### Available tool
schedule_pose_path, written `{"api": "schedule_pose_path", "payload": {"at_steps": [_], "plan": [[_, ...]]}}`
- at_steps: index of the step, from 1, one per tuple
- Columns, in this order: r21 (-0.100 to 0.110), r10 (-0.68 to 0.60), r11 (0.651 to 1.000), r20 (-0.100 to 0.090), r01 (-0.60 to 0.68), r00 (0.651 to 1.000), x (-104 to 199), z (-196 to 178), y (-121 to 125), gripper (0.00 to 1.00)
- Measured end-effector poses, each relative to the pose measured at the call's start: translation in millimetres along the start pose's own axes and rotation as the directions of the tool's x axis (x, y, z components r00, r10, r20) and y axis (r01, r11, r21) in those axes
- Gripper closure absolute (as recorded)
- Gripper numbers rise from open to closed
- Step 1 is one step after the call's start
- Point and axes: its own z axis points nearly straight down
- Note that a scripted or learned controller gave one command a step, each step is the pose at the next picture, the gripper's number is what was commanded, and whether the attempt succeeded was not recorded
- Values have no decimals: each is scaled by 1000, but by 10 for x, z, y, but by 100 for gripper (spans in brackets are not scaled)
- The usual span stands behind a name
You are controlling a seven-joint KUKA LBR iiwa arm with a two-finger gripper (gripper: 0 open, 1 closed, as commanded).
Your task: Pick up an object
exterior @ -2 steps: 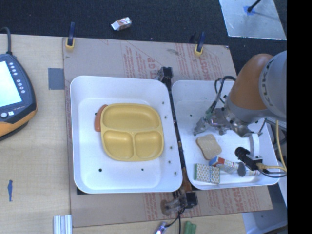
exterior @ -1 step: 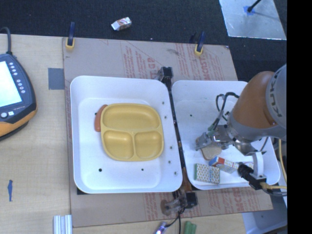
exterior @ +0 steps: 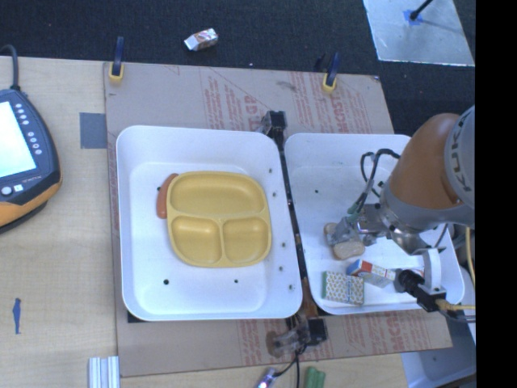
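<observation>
Down at the near edge of the right bin [exterior: 319, 148], around its 6 o'clock, a green-speckled square pad [exterior: 344, 288] lies flat. Just toward 2 o'clock from it is a small red, white and blue tube [exterior: 374, 274]. A tan, stone-like lump [exterior: 348, 249] sits just above the pad, near the bin's middle. The pincer [exterior: 355, 226] reaches in from 3 o'clock below the grey arm [exterior: 432, 176] and hangs right over that lump; how far apart its tips stand cannot be made out, and nothing can be seen gripped between them. At 9 o'clock of the counter [exterior: 65, 281], the left bin [exterior: 133, 217] holds a yellow divided tray [exterior: 218, 217] with a reddish object [exterior: 162, 200] tucked at its 9 o'clock edge.
</observation>
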Motion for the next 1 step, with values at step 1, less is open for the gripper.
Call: {"api": "schedule_pose_path", "payload": {"at_steps": [1], "plan": [[-3,6,1000,-4,-6,1000,835,-903,188,100]]}}
